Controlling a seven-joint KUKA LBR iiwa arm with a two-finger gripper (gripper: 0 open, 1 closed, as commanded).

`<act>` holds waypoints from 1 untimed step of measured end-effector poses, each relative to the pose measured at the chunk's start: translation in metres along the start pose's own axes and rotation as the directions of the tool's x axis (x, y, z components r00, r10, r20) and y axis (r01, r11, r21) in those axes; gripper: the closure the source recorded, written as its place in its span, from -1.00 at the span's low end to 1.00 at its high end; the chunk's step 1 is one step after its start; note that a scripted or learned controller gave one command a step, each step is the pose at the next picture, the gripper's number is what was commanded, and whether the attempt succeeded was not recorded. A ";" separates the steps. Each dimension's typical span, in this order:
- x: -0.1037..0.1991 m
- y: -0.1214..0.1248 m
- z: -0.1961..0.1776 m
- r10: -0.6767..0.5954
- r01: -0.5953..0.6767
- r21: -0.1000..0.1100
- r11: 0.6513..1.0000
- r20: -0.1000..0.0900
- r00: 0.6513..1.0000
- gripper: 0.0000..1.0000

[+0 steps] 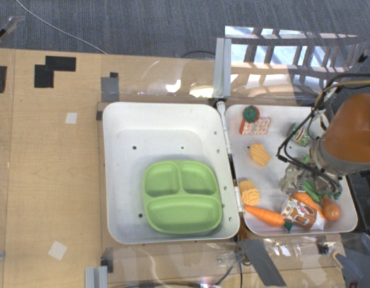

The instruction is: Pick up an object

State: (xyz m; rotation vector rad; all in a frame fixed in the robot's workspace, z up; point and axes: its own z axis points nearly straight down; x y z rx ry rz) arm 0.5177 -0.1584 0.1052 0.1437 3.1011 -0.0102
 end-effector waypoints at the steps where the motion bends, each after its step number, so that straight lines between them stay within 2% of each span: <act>1: -0.005 0.016 -0.159 -0.087 0.087 -0.003 0.996 -0.014 0.996 1.00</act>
